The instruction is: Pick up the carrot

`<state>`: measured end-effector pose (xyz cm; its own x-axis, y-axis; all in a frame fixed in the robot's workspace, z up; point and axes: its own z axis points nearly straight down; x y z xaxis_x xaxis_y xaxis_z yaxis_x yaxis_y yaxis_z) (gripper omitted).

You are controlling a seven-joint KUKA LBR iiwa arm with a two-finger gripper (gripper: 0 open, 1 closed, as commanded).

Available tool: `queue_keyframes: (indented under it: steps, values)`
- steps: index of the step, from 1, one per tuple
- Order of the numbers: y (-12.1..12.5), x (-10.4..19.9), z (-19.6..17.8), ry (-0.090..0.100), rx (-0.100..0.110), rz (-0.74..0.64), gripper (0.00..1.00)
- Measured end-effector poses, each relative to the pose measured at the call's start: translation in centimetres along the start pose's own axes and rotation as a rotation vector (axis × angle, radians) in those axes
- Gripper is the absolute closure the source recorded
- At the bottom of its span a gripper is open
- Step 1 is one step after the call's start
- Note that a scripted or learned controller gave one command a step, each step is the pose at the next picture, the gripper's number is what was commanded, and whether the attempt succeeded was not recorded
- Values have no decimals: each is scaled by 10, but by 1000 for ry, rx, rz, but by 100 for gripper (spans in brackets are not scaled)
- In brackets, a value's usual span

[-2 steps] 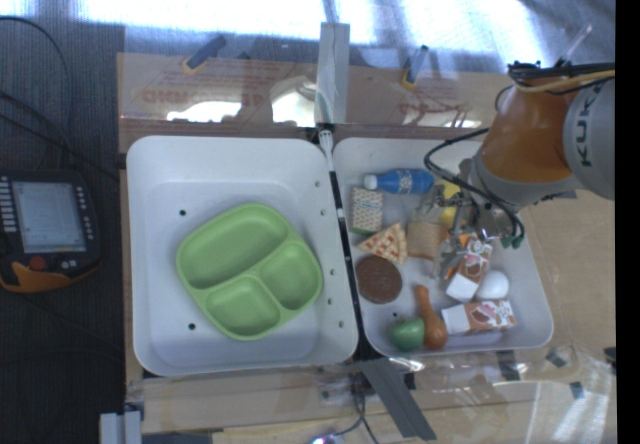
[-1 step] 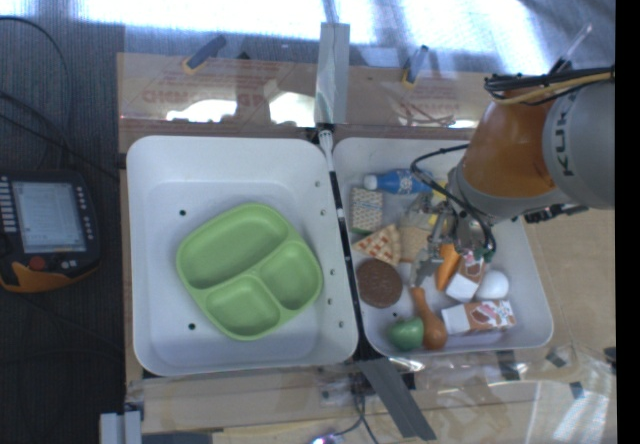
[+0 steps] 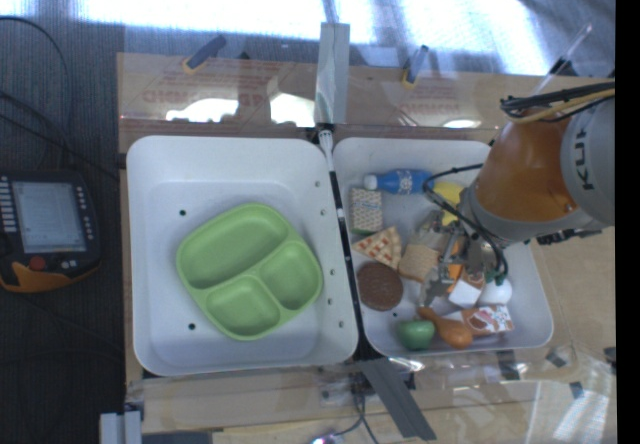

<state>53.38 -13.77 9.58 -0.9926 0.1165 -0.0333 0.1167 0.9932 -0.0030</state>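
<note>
Two white bins sit side by side on the surface. Left bin [image 3: 150, 262]: one green divided plate [image 3: 250, 270]. Right bin [image 3: 535, 317]: blue-capped bottle [image 3: 398, 181] at the far side, waffle piece [image 3: 377, 247], brown round cookie [image 3: 380, 286], green pepper [image 3: 416, 334], and carrot [image 3: 448, 328] at the near edge, just right of the pepper. Hand [image 3: 452, 270] hangs low over the clutter, just beyond the carrot; its opening cannot be told.

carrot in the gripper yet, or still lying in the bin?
Lying in the bin. The orange tapered carrot rests on the right white bin's floor beside the green pepper, below the gripper.
</note>
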Motion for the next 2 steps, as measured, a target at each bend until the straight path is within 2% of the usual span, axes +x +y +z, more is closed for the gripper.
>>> queue_keyframes:
  steps: [1, 2]
  values:
    - [0, -3, -11, -8, 3, -2, 100]
    - [-3, 21, -133, 21, -2, -128, 100]
